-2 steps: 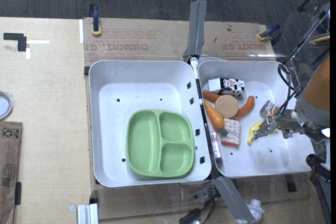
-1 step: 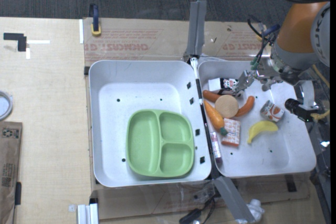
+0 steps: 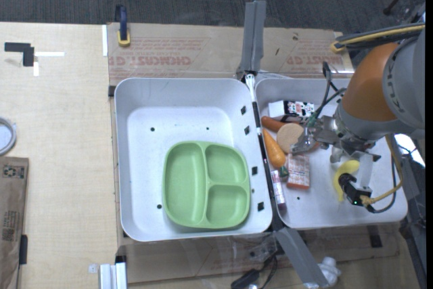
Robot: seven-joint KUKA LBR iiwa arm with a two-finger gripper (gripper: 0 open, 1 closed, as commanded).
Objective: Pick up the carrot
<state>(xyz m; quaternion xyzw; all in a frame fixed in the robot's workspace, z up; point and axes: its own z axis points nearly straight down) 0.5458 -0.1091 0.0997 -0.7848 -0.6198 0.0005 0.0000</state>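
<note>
Orange carrot, green plate, white bins.

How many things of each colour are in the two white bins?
Green: 1, the divided plate
Orange: 2, the carrot and an orange piece behind it
Yellow: 1, a yellow item
Tan: 1, a round disc
Printed packets: 2, a reddish packet and a black-and-white packet
Total: 7
</note>
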